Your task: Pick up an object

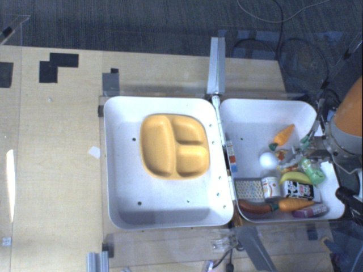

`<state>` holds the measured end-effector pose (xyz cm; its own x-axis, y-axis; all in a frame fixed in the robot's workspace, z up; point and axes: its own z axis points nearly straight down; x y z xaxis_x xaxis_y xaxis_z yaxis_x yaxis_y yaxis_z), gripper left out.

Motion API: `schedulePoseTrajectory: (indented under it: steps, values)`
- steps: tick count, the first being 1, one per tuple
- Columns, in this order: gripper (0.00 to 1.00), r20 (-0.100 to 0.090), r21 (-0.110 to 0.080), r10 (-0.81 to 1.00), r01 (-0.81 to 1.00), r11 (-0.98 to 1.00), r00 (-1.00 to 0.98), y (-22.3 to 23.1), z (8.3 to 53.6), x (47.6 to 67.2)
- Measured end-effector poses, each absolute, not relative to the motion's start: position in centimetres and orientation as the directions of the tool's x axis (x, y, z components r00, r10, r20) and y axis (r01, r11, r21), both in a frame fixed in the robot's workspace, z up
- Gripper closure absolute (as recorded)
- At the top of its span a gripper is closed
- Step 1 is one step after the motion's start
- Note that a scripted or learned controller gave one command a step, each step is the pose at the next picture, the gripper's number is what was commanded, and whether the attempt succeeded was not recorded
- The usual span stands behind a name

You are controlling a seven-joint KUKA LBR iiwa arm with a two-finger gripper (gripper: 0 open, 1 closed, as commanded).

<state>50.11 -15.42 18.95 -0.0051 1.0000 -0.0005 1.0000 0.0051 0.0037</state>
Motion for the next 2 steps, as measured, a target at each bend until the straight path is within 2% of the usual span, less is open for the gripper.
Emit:
schedulePoseTrajectory:
  steps: [1, 2]
  values:
    - [0.00, 0.006, 0.012, 0.985, 0.985, 0.171, -0.171, -18.44, 11.12, 53.92]
    - [0.00, -0.004, 0.036, 0.970, 0.970, 0.242, -0.242, -17.87, 10.27, 53.07]
